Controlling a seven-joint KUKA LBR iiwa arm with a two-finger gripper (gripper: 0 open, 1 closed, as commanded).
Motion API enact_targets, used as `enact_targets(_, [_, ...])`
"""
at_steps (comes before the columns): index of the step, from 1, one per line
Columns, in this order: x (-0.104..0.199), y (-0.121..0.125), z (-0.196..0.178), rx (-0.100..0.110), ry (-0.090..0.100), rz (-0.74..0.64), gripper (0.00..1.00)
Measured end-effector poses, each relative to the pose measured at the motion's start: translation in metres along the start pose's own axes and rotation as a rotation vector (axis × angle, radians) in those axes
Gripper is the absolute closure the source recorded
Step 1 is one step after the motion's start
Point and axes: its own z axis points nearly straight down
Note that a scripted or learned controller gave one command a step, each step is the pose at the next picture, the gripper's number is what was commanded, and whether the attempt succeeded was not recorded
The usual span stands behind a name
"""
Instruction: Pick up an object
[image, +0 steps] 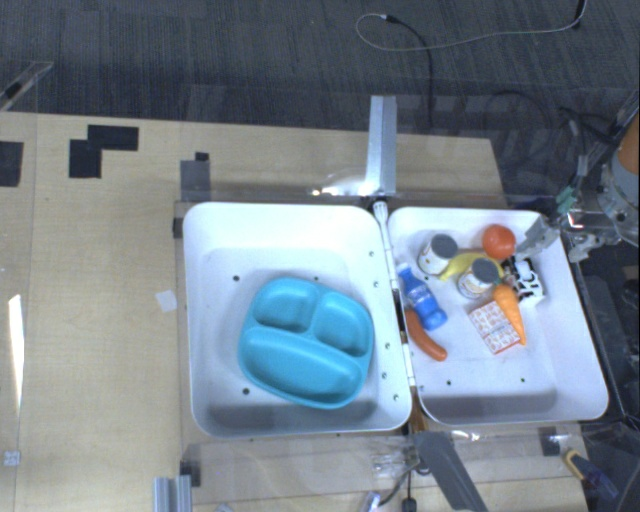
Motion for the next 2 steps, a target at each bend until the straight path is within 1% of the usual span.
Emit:
enact_targets(1, [0.019,-0.003,0.156,-0.005,0.000,-0.166,0.00])
enact_targets(2, [-0.003,0.012,0.167,-0.004,0.019,-0.144,0.00])
